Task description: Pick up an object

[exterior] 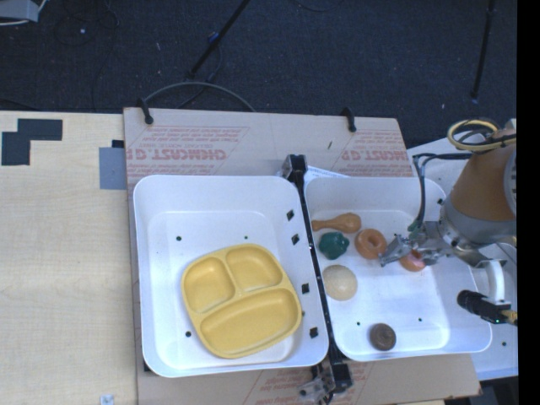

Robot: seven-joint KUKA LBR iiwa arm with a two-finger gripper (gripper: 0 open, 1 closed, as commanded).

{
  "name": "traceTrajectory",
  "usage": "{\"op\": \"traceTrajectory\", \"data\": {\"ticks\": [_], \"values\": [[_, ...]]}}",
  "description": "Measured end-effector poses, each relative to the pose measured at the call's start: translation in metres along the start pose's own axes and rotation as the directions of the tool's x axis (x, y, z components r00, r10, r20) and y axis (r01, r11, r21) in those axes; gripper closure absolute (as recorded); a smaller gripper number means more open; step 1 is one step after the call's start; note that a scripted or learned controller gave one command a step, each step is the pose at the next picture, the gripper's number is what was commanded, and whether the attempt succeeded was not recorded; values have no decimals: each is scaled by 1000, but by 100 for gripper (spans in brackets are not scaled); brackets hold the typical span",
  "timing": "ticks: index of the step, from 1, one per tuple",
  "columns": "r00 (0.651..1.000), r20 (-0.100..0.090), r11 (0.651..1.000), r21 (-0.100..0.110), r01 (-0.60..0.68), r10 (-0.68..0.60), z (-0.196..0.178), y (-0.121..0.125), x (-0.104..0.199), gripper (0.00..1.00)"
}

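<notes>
So the two shallow white plastic bins sit side by side on the surface, and I'll use the black divider strip (305,251) between them as my reference. Left of the divider, the left white bin (160,218) holds a yellow three-compartment plastic tray (242,299), lying flat and turned a bit on the diagonal. Right of the divider, the right white bin (422,332) has all the small stuff, and the grey arm with the orange band (483,194) reaches down into its far side from the divider. As for progress: I'd say nothing is lifted yet, everything looks like it's resting on the bin floor. The gripper (403,251) is low, right at a small reddish-pink round object (413,262), which I'm guessing is the target, far from the divider near the arm. The jaws look slightly spread with that object touching or just beside them, but honestly I cannot tell whether they're pinching it. It's roundish, so no real long axis or pointing direction that I can make out. Other bits, going down in size: a cream oval ball (340,282) just beside the divider, a tan drumstick-shaped toy (337,223) with its long axis roughly perpendicular to the divider, an orange ring doughnut (369,243), a dark green lumpy toy (333,244), and a brown round disc (383,337).
</notes>
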State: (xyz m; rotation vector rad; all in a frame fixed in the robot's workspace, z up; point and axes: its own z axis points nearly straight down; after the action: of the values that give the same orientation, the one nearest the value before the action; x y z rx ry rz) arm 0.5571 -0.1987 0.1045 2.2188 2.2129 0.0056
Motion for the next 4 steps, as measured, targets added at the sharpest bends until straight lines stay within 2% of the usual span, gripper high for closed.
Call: {"op": "traceTrajectory", "data": {"ticks": [1, 2, 3, 4], "values": [[1000, 9, 1000, -6, -3, 3, -11, 1, -4, 100], [1000, -2, 1000, 7, 0, 0, -68, 2, -14, 100], [1000, -3, 1000, 8, 5, -5, -104, 3, -15, 100], [1000, -6, 1000, 12, 8, -8, -112, -7, 31, 100]]}}
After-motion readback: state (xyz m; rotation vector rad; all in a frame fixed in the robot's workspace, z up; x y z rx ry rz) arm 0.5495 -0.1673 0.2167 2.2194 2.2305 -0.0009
